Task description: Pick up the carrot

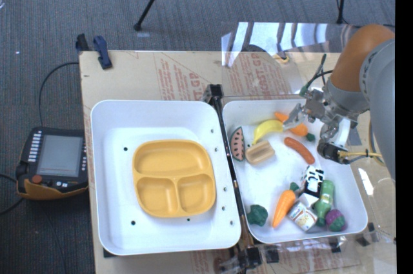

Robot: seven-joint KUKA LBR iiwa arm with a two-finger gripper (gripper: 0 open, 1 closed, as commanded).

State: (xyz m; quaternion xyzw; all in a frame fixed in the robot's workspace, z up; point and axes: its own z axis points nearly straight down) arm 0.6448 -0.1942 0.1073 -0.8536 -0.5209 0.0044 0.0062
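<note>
The carrot (282, 207), orange with a green top, lies in the near part of the right bin (274, 247), between a broccoli piece (257, 215) and a small cup (302, 216). My gripper (303, 114) hangs low over the far right part of that bin, beside two small orange pieces (298, 129). It is well away from the carrot, and nothing shows in its grasp. The grey arm with its orange band (362, 55) reaches in from the right.
The right bin also holds a watermelon slice (237, 142), a banana (268, 129), a bread piece (260, 153), a sausage (299, 150), a green bottle (324, 195) and purple grapes (335, 220). A yellow divided plate (173, 177) sits in the left bin (110, 137).
</note>
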